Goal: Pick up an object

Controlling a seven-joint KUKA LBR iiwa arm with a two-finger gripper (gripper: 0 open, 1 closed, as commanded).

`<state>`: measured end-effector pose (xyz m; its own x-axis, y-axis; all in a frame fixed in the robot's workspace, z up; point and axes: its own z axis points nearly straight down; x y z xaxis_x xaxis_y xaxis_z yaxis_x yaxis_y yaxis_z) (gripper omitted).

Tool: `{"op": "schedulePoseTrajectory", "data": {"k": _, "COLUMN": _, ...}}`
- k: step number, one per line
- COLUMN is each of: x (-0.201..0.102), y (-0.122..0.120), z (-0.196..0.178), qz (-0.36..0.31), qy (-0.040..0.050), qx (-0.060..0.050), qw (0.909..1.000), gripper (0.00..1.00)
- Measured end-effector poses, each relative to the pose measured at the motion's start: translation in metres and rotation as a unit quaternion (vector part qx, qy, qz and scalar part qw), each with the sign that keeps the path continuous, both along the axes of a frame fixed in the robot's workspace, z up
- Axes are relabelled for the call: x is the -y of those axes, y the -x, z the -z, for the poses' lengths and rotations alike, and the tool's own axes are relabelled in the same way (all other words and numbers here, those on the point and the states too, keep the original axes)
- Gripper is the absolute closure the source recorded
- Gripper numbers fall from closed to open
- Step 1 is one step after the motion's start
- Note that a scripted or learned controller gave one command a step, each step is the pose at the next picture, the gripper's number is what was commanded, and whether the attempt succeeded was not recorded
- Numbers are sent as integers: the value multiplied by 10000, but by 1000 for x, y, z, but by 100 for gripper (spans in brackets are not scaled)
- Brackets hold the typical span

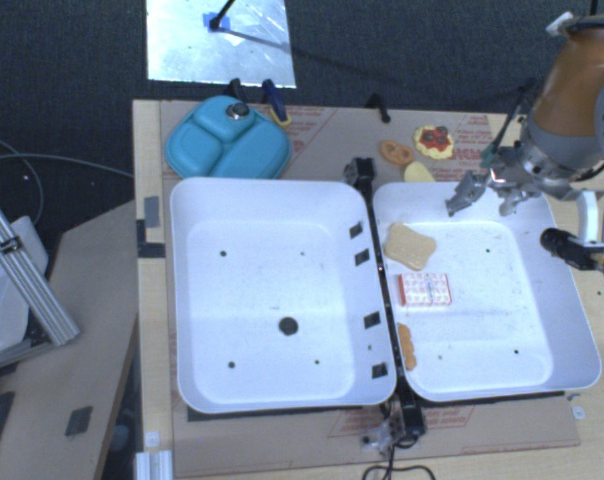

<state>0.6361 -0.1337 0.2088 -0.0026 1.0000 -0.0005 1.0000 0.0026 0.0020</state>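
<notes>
Hovering over the far edge of the right bin [572, 368], the arm [582, 78] hangs its gripper [490, 196] above that bin's back rim, with the fingers [462, 196] spread apart and nothing between them. They touch nothing that I can make out. Off to the gripper's far side, across the divider, sits the left bin [212, 268], with a small dark disc [288, 326] on its floor, well away from the fingers. Behind that bin rests a blue divided tray [227, 140] on the bench. Now the pickable things: below and to the left of the gripper, near it, lies a tan bread slice [409, 246] on the right bin's floor. Just beyond the bread, further from the fingers, is a red-and-white card [424, 289]. Further down still, against the divider, a small orange biscuit-like piece [406, 346]. Behind the gripper, outside the bin, lie a little pizza toy [434, 141], an orange piece [395, 152] and a pale yellow piece [418, 173].
</notes>
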Motion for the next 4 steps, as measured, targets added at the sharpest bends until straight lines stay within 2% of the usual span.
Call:
{"op": "schedulePoseTrajectory", "data": {"k": 1, "x": 34, "y": 78, "z": 109, "qz": 12, "qy": -7, "qx": -17, "qw": 10000, "gripper": 0}}
{"op": "schedulePoseTrajectory", "data": {"k": 2, "x": 63, "y": 40, "z": 93, "qz": -8, "qy": 2, "qx": 8, "qw": 10000, "gripper": 0}}
{"op": "schedulePoseTrajectory", "data": {"k": 3, "x": -22, "y": -12, "z": 113, "qz": -48, "qy": -8, "qx": 24, "qw": 10000, "gripper": 0}}
{"op": "schedulePoseTrajectory", "data": {"k": 4, "x": -42, "y": 54, "z": 119, "qz": 27, "qy": 20, "qx": 74, "qw": 10000, "gripper": 0}}
